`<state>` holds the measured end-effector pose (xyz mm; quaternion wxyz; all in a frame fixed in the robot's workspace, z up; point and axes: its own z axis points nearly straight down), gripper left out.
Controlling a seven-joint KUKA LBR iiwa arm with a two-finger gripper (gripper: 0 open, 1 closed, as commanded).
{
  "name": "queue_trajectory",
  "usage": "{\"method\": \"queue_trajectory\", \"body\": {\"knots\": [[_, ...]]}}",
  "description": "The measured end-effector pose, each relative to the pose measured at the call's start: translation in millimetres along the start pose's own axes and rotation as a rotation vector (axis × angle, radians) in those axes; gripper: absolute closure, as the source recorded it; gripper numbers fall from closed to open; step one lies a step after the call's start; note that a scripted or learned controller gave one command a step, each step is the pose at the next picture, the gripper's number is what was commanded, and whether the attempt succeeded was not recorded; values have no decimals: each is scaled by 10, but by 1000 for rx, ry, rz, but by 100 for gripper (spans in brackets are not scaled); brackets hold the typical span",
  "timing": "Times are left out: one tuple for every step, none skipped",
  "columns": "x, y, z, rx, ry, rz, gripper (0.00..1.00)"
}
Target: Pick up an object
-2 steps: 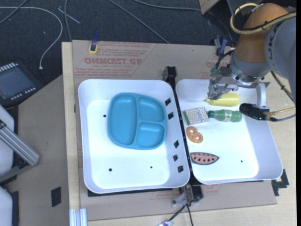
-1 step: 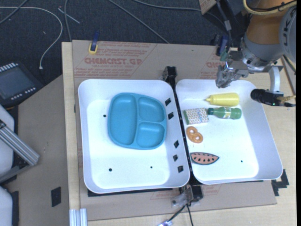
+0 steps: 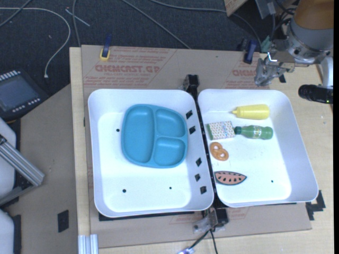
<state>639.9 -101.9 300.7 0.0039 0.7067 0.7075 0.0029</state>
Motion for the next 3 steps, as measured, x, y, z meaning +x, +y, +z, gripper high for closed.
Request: {"method": "queue_trajectory", "body": {"knots": [[441, -32, 191, 13, 3, -3, 100], [928, -26, 272, 12, 4, -4, 100], [1545, -149, 370, 13, 4, -5, 100]]}}
